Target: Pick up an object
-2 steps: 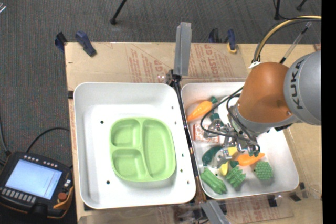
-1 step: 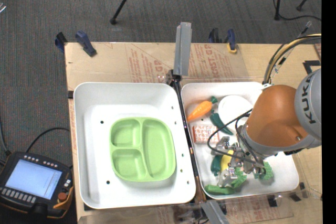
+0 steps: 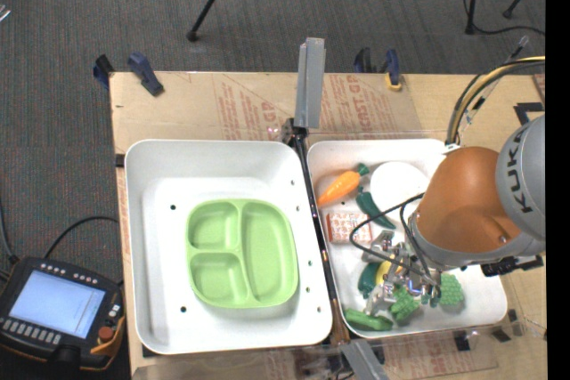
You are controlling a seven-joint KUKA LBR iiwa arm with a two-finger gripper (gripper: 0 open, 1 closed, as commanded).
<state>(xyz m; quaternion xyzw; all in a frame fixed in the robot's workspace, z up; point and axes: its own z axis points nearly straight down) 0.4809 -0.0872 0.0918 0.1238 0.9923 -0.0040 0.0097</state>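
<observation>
Gripper (image 3: 398, 278) lowered among toys in the right bin (image 3: 492, 312).
Nothing was yet lifted; whether anything was gripped could not be told.

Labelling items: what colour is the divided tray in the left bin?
Light green tray, clearest in the camera view.

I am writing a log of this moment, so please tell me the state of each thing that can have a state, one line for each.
gripper: low in the right bin, among the toys; fingers unclear.
green divided plate: lying flat in the left bin, nothing in its compartments.
toy carrot: lying on its side in the right bin.
white plate: flat, partly hidden by the arm.
</observation>
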